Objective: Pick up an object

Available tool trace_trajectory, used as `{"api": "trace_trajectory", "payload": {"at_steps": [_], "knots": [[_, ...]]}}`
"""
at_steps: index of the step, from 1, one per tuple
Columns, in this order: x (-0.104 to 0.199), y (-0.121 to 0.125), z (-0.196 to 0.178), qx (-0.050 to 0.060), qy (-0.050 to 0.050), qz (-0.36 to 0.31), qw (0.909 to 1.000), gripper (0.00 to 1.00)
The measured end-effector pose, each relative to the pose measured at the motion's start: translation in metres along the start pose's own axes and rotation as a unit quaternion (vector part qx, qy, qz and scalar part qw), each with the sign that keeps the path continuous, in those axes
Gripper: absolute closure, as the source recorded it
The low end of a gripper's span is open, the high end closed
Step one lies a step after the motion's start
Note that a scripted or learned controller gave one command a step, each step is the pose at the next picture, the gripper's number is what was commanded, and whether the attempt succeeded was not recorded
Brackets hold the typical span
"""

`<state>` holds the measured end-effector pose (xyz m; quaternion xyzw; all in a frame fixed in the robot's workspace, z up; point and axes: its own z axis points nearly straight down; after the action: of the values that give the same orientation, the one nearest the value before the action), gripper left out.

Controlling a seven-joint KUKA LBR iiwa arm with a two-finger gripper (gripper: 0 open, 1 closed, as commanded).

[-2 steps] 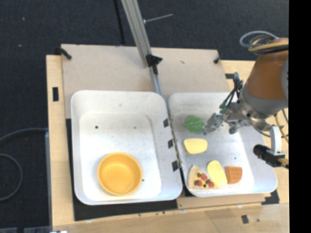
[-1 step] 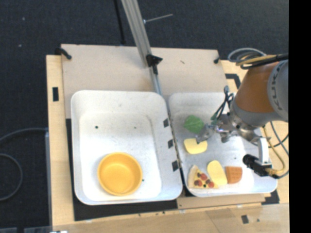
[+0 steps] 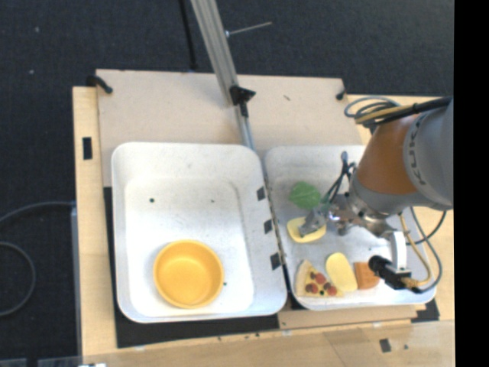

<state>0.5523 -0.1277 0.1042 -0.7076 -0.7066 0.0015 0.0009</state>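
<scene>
Gripper (image 3: 312, 224) low in right bin (image 3: 279, 159), fingers on pale yellow piece (image 3: 299, 234) near bin's left wall; jaw state unclear. Green leaf (image 3: 305, 196) just behind. Pizza slice (image 3: 315, 280), yellow oval (image 3: 340, 272), orange block (image 3: 366, 277) along front edge. Left bin (image 3: 137, 167): yellow bowl (image 3: 188, 273) at front.

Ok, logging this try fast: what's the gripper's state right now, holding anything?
Gripper: low in the right white bin, at the pale yellow flat food piece; open or shut cannot be told, no hold visible.
</scene>
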Motion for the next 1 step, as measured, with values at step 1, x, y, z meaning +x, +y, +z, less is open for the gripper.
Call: {"api": "trace_trajectory", "payload": {"at_steps": [1], "knots": [[-0.0006,0.0020,-0.0134,-0.004,0.000,0.003,1.0000,1.00]]}}
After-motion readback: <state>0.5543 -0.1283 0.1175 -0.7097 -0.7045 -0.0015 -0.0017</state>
